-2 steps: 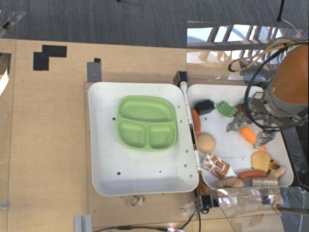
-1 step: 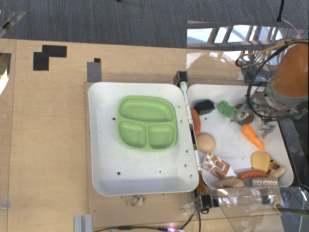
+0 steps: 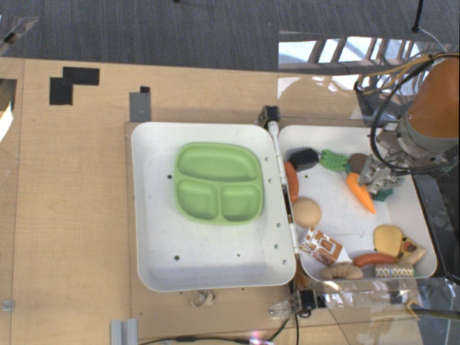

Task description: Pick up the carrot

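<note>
Look to three o'clock in your camera view: the arm (image 3: 431, 121) shows a rounded orange band, smooth and slightly glossy, with a grey metal collar beneath it. Black cables (image 3: 381, 95) loop from the band's ten o'clock side and hang in loose curves; one yellowish strand runs among them. Below the collar you see the gripper (image 3: 375, 178), a compact assembly of pale grey and silver metal parts, with a small teal-green piece at its five o'clock edge. Its finer details are too small to make out.
</note>
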Tool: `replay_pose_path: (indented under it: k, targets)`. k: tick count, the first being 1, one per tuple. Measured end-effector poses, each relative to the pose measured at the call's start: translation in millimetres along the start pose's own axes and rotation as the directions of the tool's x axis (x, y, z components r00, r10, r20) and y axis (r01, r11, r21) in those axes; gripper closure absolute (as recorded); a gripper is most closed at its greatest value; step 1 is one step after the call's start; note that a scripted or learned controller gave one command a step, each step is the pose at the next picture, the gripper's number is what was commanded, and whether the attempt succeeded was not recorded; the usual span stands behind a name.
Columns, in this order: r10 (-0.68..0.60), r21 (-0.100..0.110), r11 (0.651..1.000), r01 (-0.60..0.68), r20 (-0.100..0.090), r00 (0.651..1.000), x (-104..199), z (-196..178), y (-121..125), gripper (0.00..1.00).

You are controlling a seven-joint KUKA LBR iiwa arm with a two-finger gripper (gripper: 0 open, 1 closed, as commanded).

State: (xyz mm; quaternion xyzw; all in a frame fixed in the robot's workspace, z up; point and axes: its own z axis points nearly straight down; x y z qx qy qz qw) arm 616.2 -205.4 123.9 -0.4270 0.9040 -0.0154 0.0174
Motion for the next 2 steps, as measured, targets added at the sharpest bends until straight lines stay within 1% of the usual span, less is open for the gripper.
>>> replay_pose_path:
  k: [1, 2]
  targets:
    - [0.000, -0.003, 1.000, 0.000, 0.000, 1.000, -0.4, 1.3, 1.0, 0.00]
    - [-0.088, -0.027, 0.996, 0.088, -0.002, 0.996, -31.7, 31.3, 45.7, 0.00]
